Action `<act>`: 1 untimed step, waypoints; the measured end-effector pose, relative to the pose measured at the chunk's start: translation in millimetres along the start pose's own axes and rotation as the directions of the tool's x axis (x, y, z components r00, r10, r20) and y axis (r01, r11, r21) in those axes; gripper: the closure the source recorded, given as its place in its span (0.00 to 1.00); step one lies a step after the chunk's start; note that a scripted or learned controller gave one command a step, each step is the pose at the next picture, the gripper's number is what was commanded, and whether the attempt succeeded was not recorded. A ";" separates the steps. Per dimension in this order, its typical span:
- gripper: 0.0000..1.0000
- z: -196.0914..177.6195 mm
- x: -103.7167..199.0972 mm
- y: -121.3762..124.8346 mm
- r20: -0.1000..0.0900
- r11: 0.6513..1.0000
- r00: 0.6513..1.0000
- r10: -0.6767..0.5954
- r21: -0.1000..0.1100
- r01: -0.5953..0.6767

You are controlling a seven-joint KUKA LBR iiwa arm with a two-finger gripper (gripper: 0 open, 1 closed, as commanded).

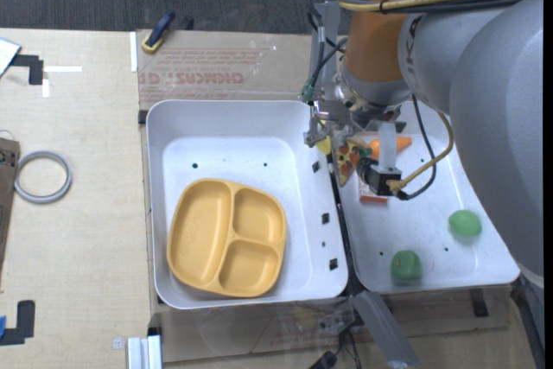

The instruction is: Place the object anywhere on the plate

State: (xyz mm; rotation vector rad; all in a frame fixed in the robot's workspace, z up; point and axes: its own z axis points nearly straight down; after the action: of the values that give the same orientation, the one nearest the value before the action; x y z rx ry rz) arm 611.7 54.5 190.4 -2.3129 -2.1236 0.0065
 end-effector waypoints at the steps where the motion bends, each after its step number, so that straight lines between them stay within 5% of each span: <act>1: 1.00 51.0 61.5 -2.3 0.001 0.999 0.999 -0.045 0.001 0.045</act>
State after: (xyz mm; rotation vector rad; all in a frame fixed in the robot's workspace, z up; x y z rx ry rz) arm 614.4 115.9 139.3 -2.2640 -2.1754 0.0083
